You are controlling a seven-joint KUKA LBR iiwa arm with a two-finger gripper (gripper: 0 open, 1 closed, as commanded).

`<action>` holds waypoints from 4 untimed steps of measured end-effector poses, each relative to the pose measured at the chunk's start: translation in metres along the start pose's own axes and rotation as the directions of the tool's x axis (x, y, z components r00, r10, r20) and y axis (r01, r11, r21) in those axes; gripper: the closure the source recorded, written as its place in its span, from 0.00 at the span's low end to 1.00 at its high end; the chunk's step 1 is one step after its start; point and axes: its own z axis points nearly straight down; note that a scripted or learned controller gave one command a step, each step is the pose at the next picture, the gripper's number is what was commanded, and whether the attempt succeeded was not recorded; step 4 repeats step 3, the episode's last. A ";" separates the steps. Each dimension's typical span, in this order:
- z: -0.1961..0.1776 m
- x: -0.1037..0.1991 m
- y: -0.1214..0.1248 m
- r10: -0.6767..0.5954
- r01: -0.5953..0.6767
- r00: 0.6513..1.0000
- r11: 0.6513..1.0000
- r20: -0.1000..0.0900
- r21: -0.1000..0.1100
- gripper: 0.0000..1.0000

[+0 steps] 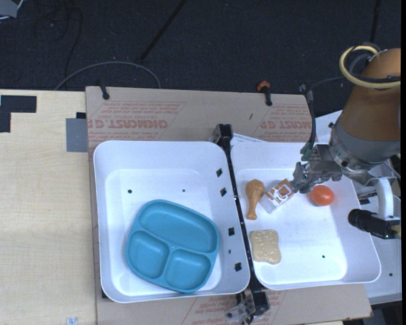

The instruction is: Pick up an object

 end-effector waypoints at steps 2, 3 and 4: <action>0.023 0.098 0.012 0.001 -0.001 1.000 1.000 0.001 0.004 1.00; 0.023 0.156 0.018 0.000 0.000 1.000 1.000 0.001 0.000 1.00; 0.023 0.156 0.018 0.000 0.000 1.000 1.000 0.001 0.000 1.00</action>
